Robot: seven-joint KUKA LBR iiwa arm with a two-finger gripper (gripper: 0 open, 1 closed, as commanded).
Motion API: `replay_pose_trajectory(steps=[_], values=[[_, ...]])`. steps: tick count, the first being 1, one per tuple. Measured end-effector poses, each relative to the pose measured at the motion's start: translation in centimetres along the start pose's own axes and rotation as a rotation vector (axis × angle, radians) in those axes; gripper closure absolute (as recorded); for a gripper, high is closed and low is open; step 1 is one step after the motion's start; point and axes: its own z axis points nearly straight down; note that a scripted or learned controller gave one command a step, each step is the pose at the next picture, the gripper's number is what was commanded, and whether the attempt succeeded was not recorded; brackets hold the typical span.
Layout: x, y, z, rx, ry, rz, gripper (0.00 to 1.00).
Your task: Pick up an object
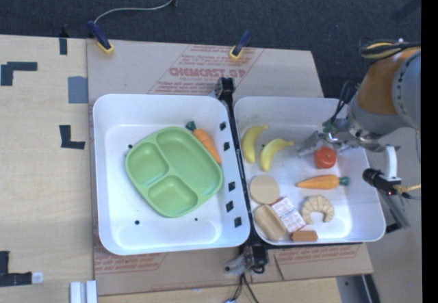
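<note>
My gripper (327,141) is low over the right bin (366,223), at its right side. Its fingers stand open, one grey fingertip (306,147) pointing left. A small red tomato (326,157) lies just under and between them, not lifted. Below it lies an orange carrot (320,182) with a green tip, then a croissant (318,208). Two yellow bananas (252,141) (274,151) lie to the gripper's left. Toward the front left are a round beige cookie (264,189), a bread roll (268,222) and a wrapped snack (288,213).
The left bin (109,158) holds a green divided plate (174,170) with a second carrot (206,143) at its upper right edge. A black divider (233,158) separates the bins. The grey and orange arm (387,93) comes in from the right.
</note>
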Motion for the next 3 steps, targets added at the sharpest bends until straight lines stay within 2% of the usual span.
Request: replay_pose_trajectory(steps=[1,2,3], values=[[1.9,-2.5,0.7,-0.010,-0.005,0.001,0.00],[1.8,-2.5,-0.4,-0.010,-0.005,0.001,1.00],[7.4,4.5,-5.1,-0.002,0.000,-0.001,1.00]])
